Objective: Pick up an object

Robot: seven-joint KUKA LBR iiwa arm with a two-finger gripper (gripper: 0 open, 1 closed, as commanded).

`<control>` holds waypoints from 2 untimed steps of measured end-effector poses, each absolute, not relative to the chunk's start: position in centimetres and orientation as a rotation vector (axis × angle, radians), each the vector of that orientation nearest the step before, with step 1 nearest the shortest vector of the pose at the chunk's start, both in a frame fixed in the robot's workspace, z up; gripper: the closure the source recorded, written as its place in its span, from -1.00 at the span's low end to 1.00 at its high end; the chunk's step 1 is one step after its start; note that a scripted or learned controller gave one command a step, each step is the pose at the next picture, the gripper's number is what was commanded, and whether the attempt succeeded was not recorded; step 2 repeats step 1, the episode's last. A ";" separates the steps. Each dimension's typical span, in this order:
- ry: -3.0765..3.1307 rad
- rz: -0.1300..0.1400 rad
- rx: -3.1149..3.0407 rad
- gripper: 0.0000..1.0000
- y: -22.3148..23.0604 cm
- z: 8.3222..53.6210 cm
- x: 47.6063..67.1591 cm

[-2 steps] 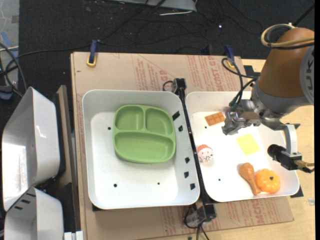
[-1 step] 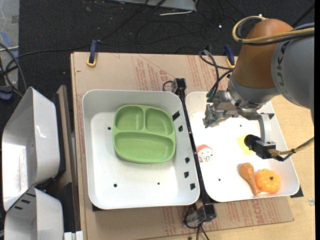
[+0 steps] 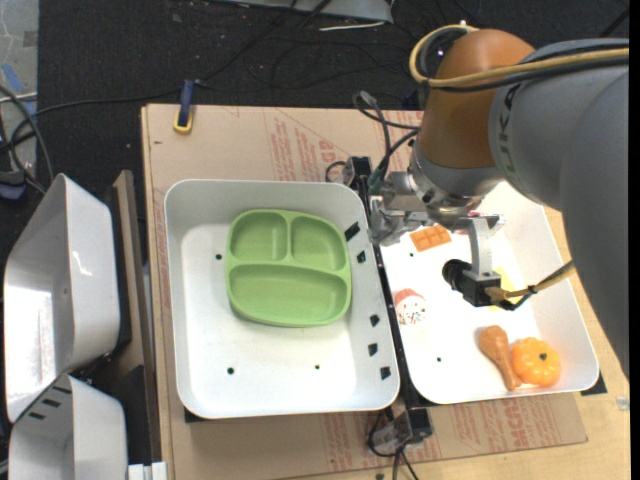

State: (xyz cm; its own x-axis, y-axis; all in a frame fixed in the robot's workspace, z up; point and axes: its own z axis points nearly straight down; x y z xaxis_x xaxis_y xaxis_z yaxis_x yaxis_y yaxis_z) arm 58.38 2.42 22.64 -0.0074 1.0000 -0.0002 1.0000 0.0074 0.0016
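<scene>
the orange waffle piece (image 3: 431, 238) lies flat in the right bin (image 3: 570, 298), at its upper left, directly beneath the gripper (image 3: 432, 220), whose body covers the spot; whether the jaws are open or closed cannot be told. below the waffle piece rests a small white-and-red toy (image 3: 410, 307). further from it, toward the bin's lower right, a tan drumstick (image 3: 497, 353) touches an orange pumpkin (image 3: 536, 361). left of the waffle piece, the left bin (image 3: 200, 368) holds a green divided plate (image 3: 289, 267).
</scene>
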 end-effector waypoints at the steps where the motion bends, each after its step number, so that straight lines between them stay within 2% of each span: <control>1: 2.228 0.004 2.213 1.00 6.3 22.3 61.0; 2: 2.228 0.004 2.213 1.00 6.3 22.3 61.0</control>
